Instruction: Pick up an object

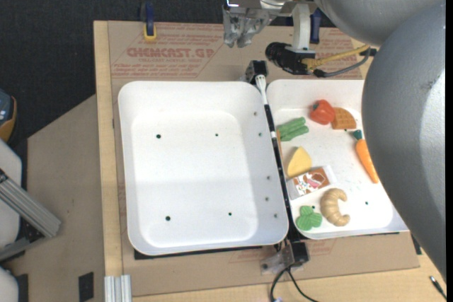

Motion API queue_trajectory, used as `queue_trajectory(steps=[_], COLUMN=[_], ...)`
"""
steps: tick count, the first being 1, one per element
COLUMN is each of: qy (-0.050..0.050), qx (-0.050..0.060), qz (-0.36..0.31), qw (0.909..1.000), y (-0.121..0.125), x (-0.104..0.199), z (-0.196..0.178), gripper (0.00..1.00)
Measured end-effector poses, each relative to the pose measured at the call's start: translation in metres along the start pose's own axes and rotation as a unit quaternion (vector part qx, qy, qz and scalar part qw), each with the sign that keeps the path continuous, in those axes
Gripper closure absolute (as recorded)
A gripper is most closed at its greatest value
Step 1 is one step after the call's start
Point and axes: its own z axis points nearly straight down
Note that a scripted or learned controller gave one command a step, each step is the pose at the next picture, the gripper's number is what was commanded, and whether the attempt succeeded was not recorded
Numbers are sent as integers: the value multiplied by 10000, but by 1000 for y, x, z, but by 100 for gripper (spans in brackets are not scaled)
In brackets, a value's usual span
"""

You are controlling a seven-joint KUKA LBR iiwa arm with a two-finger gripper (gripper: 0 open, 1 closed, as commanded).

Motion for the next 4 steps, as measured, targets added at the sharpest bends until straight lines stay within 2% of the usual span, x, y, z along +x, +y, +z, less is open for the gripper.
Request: queue_trajectory(steps=[1, 3, 4], qy=[-30, -22, -22], qx=[88, 84, 92], qz=[50, 30, 35], qw=[9999, 10000, 9999], y=[4, -19, -44], x=[-30, -3, -1], z=[-18, -94, -120], gripper=[100, 100, 100])
